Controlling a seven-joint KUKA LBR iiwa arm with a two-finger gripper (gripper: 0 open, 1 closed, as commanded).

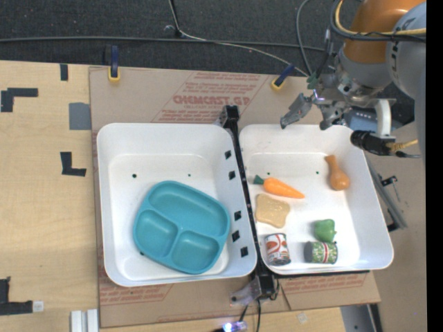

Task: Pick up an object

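Carrot [283, 188] lies in the right bin [374, 206]; fingers [293, 112] spread apart, holding nothing.

The bench [41, 206] is seen from one camera set high above it, looking down at a slant. Both white bins, the left bin [111, 151] and the right bin [377, 244], are taken in whole, from far enough back. The arm [387, 26] is seen coming in at the upper right.
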